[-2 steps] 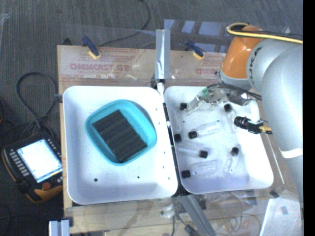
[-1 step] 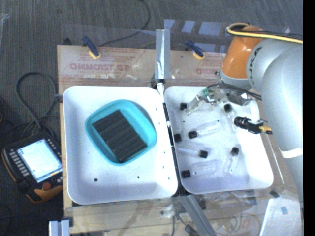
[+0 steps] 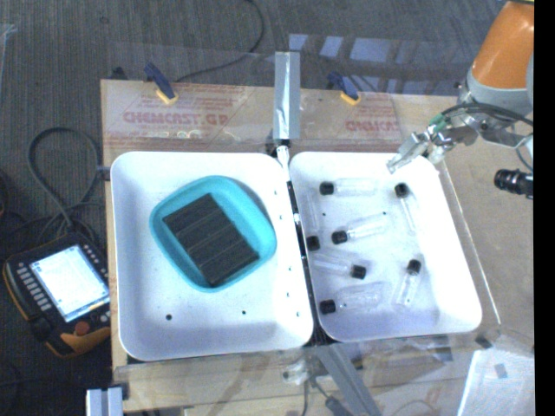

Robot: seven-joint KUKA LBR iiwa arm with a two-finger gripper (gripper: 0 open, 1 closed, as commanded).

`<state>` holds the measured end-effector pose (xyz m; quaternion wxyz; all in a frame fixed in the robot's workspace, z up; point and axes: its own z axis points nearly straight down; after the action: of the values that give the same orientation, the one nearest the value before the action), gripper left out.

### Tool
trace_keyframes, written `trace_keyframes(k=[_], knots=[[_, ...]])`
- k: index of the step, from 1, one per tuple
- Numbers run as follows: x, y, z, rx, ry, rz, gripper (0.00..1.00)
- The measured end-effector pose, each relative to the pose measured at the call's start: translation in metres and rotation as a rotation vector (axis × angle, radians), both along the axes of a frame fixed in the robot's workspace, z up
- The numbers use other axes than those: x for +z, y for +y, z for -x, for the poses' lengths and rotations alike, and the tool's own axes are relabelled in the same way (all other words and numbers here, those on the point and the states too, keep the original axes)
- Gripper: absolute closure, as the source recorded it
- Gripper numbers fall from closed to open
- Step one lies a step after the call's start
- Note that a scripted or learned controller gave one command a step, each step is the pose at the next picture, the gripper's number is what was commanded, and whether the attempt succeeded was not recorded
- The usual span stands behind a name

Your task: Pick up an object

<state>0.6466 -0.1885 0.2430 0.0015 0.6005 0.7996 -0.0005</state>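
Right-hand shallow white bin (image 3: 464,306) holds several clear plastic vials with black caps (image 3: 355,230), lying flat and apart. Tool (image 3: 408,156) hangs over that bin's far rim; whether open or closed cannot be told. Vials judged light, rigid, slippery and prone to rolling; grasp best taken across the mid-body.

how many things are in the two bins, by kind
Clear vials with black caps: 6, in the right bin
Blue dish: 1, in the left bin
Black ridged block: 1, lying in the dish
Total: 8
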Motion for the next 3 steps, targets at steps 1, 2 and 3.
trace_keyframes(k=[1, 2, 3], knots=[[-0.140, 0.045, 0.033, 0.059, 0.003, -0.003, 0.00], [-0.035, -0.018, 0.019, 0.130, 0.001, -0.001, 0.00], [-0.149, 0.014, 0.025, 0.168, 0.000, -0.002, 0.00]])
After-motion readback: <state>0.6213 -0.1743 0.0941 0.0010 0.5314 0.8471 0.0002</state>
